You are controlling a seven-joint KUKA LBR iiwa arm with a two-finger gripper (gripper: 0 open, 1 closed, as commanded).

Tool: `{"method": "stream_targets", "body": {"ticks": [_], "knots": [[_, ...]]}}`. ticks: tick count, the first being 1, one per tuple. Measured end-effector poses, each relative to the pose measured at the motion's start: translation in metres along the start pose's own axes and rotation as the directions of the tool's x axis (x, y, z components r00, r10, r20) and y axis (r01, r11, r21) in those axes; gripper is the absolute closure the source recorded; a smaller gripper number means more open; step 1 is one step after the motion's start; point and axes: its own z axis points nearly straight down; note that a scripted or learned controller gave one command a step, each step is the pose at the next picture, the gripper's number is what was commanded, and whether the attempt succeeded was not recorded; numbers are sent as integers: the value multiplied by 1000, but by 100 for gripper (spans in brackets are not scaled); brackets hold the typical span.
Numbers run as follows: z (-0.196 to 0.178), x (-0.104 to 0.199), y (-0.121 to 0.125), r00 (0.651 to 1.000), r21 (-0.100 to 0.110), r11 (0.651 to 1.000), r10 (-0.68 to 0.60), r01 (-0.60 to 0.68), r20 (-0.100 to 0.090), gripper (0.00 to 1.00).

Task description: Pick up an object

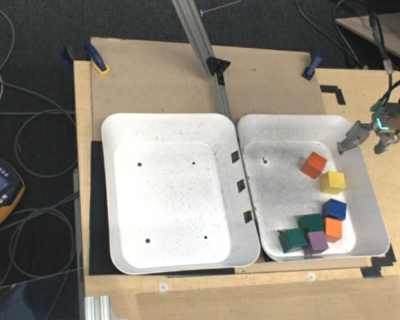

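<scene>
Task so far: Not much is done yet, I think. No block is picked up. All the blocks lie in the right bin, and the grab and the lift are left to do.
Tabletop (187, 292): A light brown board. It holds two white bins side by side.
Purple block (316, 243): It sits at the near edge of the right bin, touching the green ones.
Green blocks (293, 239): Two dark green blocks. One is low on the left of the pile. The other green block (312, 223) is just behind it.
Orange block (333, 228): It sits just right of the green and purple blocks.
Blue block (335, 209): It is just behind the orange one, touching it.
Yellow block (332, 182): A bit farther back, near the blue one.
Red block (313, 165): The farthest block, tilted, close to the yellow one.
Right bin (273, 129): It holds all seven blocks, mostly on its right side.
Left bin (167, 199): White with little dark specks and a few dots on its floor.
Claw (367, 137): It hangs over the far right rim of the right bin. Its two fingers are spread wide with nothing between them. The red block is the closest block to it.
Far back: A grey metal pole (197, 32) slants up behind the bins. Blue clips (97, 60) hold the board's corners.
</scene>
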Motion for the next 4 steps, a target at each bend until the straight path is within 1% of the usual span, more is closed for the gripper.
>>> {"method": "stream_targets", "body": {"ticks": [1,2,3,4], "knots": [[-2,0,1,1000,-4,1000,-1,1,1,0],[55,10,0,1000,2,1000,-1,1,-1,0],[115,16,6,1000,3,1000,-1,1,-1,0],[162,12,9,1000,-13,1000,1,-1,10,0]]}}
